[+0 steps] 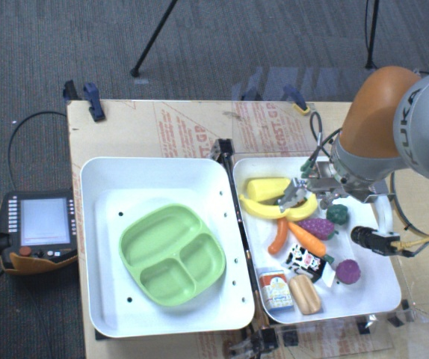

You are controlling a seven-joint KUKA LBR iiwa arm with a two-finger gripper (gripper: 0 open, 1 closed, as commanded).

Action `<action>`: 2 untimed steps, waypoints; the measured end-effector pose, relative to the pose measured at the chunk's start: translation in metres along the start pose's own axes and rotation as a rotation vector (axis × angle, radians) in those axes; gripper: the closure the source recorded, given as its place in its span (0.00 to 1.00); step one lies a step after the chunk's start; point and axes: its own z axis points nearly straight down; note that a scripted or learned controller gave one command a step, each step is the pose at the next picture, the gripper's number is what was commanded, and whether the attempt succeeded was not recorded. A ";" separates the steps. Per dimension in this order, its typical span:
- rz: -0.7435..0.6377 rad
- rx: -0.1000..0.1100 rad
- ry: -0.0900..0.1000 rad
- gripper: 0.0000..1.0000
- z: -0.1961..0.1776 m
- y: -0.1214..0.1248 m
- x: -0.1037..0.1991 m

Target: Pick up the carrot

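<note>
The carrot (308, 239) is an orange tapered piece lying at a slant in the middle of the right bin (383, 294). It lies between a bunch of purple grapes (318, 227) and a cow-patterned carton (304, 260). My gripper (297, 193) hangs over the upper part of that bin, above a banana (263, 208), up and to the left of the carrot and apart from it. Nothing shows as held.
A shorter orange sausage-like piece (278, 235) lies just left of the carrot. Also in the right bin are a yellow block (263, 188), a dark green piece (338, 214), a purple plum (347, 271), a bun (305, 294) and a small box (276, 289). The left bin (95, 200) holds a green divided plate (171, 254).
</note>
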 end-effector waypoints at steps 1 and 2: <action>-0.136 0.011 0.003 0.00 0.098 -0.023 -0.030; -0.122 0.002 0.002 1.00 0.084 -0.021 -0.034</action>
